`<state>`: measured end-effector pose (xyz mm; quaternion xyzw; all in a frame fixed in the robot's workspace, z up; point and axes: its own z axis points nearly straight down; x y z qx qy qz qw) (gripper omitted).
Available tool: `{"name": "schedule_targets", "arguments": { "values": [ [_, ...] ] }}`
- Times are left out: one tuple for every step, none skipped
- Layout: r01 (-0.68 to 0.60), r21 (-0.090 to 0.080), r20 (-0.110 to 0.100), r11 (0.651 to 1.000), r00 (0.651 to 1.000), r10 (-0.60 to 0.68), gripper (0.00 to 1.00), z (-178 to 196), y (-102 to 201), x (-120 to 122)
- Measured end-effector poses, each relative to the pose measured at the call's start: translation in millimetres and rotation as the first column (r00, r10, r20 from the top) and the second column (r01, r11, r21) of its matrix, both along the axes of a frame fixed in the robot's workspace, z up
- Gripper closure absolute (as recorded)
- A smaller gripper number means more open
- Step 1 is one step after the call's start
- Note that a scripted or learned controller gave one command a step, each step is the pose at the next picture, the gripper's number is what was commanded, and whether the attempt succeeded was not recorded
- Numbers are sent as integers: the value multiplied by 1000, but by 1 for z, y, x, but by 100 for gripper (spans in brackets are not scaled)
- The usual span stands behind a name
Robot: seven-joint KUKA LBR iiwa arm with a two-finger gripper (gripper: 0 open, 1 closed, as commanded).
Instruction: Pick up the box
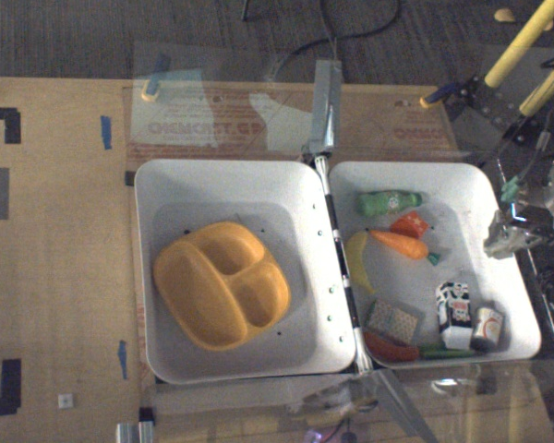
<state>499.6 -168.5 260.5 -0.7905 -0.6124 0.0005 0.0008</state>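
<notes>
Judging from how things lie, the pick has hardly begun: the box (454,314), a small carton with a black-and-white cow pattern, stands untouched near the front right corner of the right bin (480,178), and nothing has been lifted.

The tool (508,233) sits at the right rim of that bin, a metallic cluster at the wrist end of the arm, which comes in from the right. It is apart from the box, further back along the bin's right wall. How far it is open I cannot tell; the shapes there are too small and blurred, and nothing can be made out in its hold.

Around the box the bin is crowded. A small cup-like can (487,329) lies just beside it on the right, seemingly touching. A red pepper (390,347) with a green stem runs along the front wall, near the box's lower end. A patterned square packet (393,321) lies to its left, and a carrot (402,245), a banana (355,258), a red piece (409,223) and a green bottle (389,201) lie further back.

The left bin (166,192) holds 1 yellow divided plate (221,284) and has no part in this task.

All of the job is left, as I judge it: bring the tool over the box, descend, close on it without catching the can, and raise it clear.
</notes>
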Motion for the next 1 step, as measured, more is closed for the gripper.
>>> {"name": "schedule_targets", "arguments": {
  "values": [
    [5,0,0,1000,1000,-5,100,-76,119,44]
  ]
}}
